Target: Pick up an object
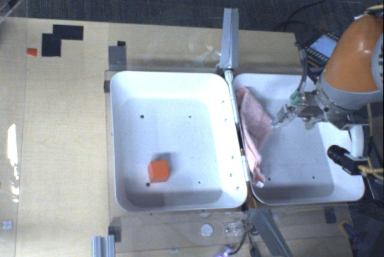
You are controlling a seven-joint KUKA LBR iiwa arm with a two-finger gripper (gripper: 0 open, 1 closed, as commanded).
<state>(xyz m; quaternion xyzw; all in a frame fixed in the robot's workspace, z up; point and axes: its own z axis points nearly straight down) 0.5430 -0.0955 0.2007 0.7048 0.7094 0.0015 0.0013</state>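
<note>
An orange cube (159, 171) lies in the front left part of the left bin (126, 130). A pink cloth (253, 133) is draped along the left wall of the right bin (300, 184), next to the divider. My gripper (287, 116) hangs over the right bin, just right of the cloth, pointing left toward it. Its fingers look thin and close together, with nothing seen between them. The orange-banded wrist (357, 60) sits above the bin's right side.
A grey metal post (230, 39) rises at the back between the bins. Black markers (60, 38) and a small orange tag (32, 52) lie on the wooden bench at far left. Cables (354, 163) hang at the right edge.
</note>
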